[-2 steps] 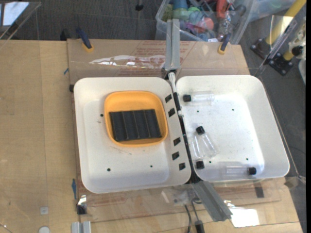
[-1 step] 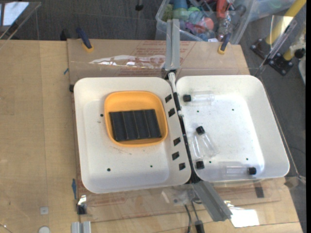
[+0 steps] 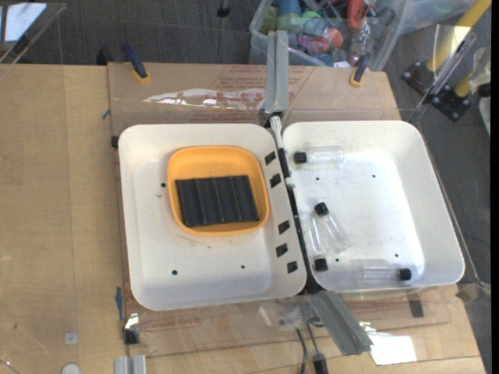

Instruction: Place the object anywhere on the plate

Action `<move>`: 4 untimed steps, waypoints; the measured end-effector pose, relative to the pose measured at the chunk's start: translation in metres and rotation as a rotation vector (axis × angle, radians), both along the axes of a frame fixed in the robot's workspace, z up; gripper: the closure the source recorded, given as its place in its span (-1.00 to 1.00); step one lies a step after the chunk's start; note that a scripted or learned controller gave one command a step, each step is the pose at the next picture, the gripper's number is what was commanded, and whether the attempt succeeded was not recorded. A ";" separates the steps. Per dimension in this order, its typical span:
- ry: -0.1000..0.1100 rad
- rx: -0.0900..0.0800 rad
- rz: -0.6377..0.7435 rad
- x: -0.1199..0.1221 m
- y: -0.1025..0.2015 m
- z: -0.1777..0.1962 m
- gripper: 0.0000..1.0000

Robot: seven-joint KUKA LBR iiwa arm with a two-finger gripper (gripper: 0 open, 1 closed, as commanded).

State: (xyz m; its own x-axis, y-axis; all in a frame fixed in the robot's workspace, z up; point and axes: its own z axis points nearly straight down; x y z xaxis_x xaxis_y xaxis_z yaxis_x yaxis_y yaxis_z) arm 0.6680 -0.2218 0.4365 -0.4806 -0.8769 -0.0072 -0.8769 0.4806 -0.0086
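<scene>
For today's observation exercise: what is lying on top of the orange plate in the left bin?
A dark ribbed rectangular object lies flat on the orange plate, covering most of the plate's base.

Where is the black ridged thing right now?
The black ridged block lies on the orange plate in the left bin of the camera view, near the divider between the two bins.

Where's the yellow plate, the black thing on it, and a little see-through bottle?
yellow plate [image 3: 181,164]: camera view, bare upper-left rim.
black ridged block [image 3: 217,201]: camera view, middle of its top.
clear bottle with black cap [image 3: 327,227]: camera view, its see-through body, right bin.
</scene>
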 end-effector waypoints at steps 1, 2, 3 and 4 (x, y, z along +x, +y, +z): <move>0.000 -0.002 0.196 0.000 0.000 0.000 1.00; 0.001 -0.004 0.632 0.000 0.000 -0.001 1.00; 0.004 -0.003 0.694 -0.001 0.002 -0.001 1.00; 0.004 -0.004 0.796 -0.001 0.004 -0.001 1.00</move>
